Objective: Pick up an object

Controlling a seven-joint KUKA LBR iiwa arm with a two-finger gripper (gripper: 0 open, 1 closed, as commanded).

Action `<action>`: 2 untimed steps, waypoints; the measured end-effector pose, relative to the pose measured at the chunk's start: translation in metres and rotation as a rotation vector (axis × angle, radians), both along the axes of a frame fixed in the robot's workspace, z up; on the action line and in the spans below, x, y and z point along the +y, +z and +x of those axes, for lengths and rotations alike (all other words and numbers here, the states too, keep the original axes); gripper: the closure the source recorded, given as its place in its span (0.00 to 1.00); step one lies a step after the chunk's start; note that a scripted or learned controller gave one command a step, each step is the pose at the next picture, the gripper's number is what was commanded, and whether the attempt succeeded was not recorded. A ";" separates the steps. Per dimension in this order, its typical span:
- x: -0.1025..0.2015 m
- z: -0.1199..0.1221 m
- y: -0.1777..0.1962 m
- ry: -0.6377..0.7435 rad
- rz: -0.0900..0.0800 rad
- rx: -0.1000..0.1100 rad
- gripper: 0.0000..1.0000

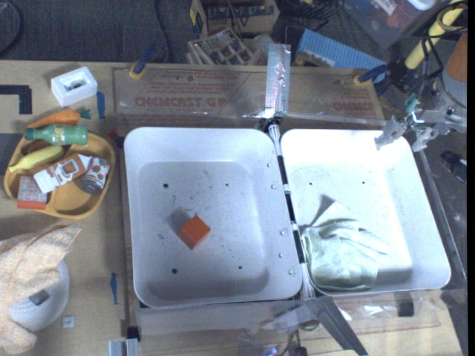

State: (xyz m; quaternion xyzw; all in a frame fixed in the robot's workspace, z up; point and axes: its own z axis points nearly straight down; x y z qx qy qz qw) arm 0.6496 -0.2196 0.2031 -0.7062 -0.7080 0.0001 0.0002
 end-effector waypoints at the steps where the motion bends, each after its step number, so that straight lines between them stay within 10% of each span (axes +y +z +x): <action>1: 0.086 -0.083 -0.045 -0.053 0.000 0.001 0.00; 2: 0.104 -0.096 -0.114 -0.015 0.000 -0.005 0.00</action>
